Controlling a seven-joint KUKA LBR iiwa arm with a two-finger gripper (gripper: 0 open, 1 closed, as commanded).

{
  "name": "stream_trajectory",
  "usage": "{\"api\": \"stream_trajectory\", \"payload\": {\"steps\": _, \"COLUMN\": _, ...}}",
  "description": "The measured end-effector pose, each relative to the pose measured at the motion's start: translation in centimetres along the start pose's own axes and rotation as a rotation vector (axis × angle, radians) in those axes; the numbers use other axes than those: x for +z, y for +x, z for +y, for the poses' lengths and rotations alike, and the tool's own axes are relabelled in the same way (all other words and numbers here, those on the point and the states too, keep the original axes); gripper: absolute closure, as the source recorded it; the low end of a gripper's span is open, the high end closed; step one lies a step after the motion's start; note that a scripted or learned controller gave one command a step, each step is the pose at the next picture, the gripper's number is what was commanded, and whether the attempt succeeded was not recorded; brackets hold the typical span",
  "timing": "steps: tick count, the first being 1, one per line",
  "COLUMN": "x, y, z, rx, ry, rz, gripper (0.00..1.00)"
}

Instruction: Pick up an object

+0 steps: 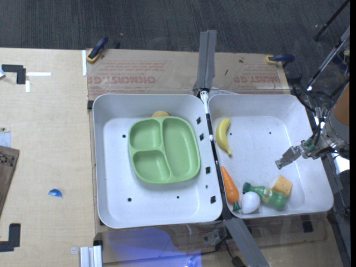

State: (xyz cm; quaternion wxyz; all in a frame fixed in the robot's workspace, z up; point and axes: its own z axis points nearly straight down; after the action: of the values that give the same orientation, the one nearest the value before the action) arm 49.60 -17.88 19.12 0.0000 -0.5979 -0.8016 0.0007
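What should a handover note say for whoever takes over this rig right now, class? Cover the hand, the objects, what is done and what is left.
Hand: low over the right bin, near its right side, holding nothing; I cannot tell if it is open or shut.
Right bin: banana by the left wall; carrot, white egg, green bottle and yellow-orange block along the front.
Left bin: green divided plate, with something yellowish peeking out behind it.
Done: no object lifted.
Left: grasp and lift one; the block appears nearest the hand.
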Motion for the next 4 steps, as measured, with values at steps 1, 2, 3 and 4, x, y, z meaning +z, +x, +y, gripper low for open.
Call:
{"api": "stream_trajectory", "payload": {"steps": 1, "x": 10.1, "y": 2.5, "z": -1.2, "rx": -0.353, "ry": -0.001, "rz": 0.002, "gripper": 0.00}}
{"api": "stream_trajectory", "payload": {"steps": 2, "x": 9.4, "y": 2.5, "z": -1.1, "rx": -0.349, "ry": -0.001, "rz": 0.002, "gripper": 1.00}}
{"api": "stream_trajectory", "payload": {"steps": 3, "x": -0.5, "y": 8.6, "z": 5.0, "rx": 0.059, "ry": 0.002, "rz": 0.000, "gripper": 1.00}}
{"api": "stream_trajectory", "payload": {"steps": 4, "x": -0.5, "y": 8.6, "z": 5.0, "rx": 0.058, "ry": 0.002, "rz": 0.000, "gripper": 0.00}}
